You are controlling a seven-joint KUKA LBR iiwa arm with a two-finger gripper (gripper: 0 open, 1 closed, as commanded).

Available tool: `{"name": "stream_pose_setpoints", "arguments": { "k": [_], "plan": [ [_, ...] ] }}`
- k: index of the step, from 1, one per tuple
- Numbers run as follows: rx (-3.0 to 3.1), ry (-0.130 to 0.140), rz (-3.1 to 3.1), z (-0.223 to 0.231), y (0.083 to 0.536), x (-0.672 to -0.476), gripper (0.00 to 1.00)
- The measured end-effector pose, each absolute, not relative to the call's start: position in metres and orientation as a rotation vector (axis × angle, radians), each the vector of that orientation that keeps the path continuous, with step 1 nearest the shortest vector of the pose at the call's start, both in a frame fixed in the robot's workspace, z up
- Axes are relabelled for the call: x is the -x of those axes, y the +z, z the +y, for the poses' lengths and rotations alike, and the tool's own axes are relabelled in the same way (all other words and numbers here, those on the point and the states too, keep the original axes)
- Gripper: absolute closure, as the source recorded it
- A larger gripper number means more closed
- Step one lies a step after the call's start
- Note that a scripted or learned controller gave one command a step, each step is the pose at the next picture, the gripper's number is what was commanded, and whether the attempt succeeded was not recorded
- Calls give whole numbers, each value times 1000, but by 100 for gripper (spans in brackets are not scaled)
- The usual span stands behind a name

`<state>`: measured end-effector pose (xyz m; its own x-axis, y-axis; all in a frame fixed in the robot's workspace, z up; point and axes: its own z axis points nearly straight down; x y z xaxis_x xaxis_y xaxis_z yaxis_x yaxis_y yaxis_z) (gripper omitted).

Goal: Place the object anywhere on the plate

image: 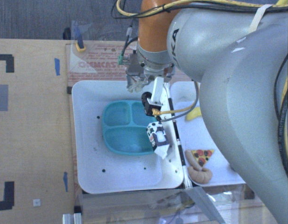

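A teal divided plate [122, 127] lies in the left white bin [87, 139]. A black-and-white patched object [157, 137] rests at the plate's right edge, partly over the rim, close to the wall between the two bins. My gripper [134, 84] hangs above the bin's far edge, just beyond the plate's far rim and apart from the patched object. Nothing shows between its tips.
In the right bin [218, 171] lie a yellow banana-like piece [194, 114], a toy pizza slice [202, 156] and a tan sausage-shaped toy [200, 174]. The arm's large grey body covers much of the right bin. Bare cardboard bench spreads to the left.
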<state>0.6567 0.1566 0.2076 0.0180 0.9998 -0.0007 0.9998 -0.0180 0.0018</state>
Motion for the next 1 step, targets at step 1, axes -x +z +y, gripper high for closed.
{"name": "stream_pose_setpoints", "arguments": {
  "k": [1],
  "plan": [
    [-2199,2,2242,220,292,-666,100]
  ]
}}
